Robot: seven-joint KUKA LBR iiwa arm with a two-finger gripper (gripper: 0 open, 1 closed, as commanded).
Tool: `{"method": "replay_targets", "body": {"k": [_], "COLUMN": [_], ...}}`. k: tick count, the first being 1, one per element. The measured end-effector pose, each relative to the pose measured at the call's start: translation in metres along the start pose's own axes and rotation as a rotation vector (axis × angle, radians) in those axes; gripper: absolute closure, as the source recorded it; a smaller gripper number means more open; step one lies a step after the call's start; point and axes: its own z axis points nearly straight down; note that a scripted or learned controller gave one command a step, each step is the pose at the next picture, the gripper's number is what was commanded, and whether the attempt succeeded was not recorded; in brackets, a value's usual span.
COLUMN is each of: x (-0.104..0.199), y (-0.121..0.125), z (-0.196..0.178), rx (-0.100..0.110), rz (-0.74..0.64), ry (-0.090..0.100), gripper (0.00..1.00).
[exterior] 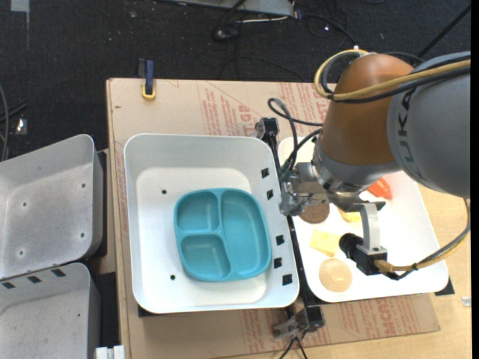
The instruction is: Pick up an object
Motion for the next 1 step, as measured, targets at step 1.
{"method": "replay_targets", "body": {"k": [1], "x": [0.045], "y": [-0.0146], "z": [0.0087], "rx": [0.001], "rz": [-0.002], "ry": [0.001], "gripper": [1.0]}}
